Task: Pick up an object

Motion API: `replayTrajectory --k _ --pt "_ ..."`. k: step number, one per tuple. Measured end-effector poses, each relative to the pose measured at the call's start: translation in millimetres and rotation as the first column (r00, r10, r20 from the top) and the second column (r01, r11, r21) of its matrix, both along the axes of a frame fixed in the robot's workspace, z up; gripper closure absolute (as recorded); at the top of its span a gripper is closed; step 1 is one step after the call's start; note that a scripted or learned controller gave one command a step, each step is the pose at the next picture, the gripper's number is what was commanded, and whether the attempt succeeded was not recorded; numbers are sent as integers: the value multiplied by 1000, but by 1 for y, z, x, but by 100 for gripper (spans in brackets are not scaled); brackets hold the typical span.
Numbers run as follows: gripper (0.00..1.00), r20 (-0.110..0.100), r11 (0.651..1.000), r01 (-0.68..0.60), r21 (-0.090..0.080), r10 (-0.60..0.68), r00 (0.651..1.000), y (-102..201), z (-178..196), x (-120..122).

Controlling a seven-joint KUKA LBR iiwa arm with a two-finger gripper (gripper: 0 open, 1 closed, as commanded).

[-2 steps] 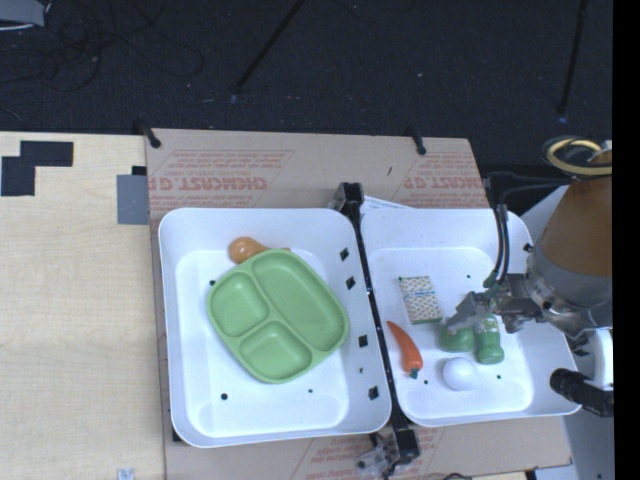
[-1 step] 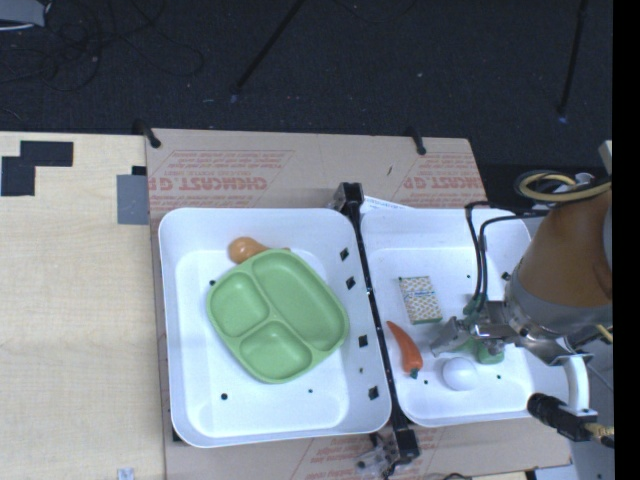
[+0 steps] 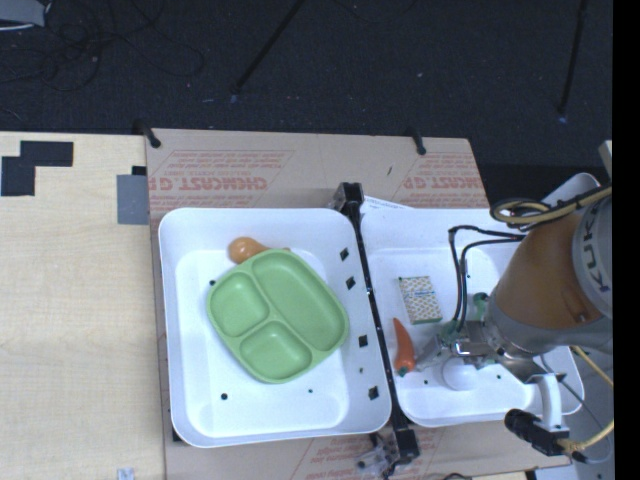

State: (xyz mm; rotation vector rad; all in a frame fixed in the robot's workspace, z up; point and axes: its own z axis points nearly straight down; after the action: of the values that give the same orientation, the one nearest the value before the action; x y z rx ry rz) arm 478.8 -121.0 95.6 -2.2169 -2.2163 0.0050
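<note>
The grey arm with its orange band reaches in over the right white bin, and the fingers hang low above the bin's floor, near its front half. The wrist and cabling crowd the tip, so I cannot tell whether the fingers are wide, narrow or closed on anything; nothing is plainly seen between them.

Just beside the fingers, toward the view's left, lies a small orange carrot-shaped piece, its long axis running roughly front to back, close to the bin's left wall. Whether the fingers touch it cannot be made out. Beyond the fingers and a little to the view's left, toward the back of the bin, a small patterned block lies flat, apart from the carrot-shaped piece. Right at the fingers, on the near side, sits a pale rounded thing that hardly stands out from the white floor; what it is cannot be told.

Well away from the fingers, across the divider, the left white bin holds a green divided plate lying flat and turned at a slant. An orange ball rests at the plate's far edge, partly hidden by its rim. Both bins sit on brown cardboard laid on the pale wooden bench.
</note>
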Motion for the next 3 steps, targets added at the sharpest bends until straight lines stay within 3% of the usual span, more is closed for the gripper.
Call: replayTrajectory --k 1,2,3 --pt "0 3 1000 1 -1 -1 1000 0 -9 0" --pt "100 4 1000 9 -3 -9 1000 -2 2 0" --pt "100 7 1000 2 -2 -2 1000 -1 45 -3"
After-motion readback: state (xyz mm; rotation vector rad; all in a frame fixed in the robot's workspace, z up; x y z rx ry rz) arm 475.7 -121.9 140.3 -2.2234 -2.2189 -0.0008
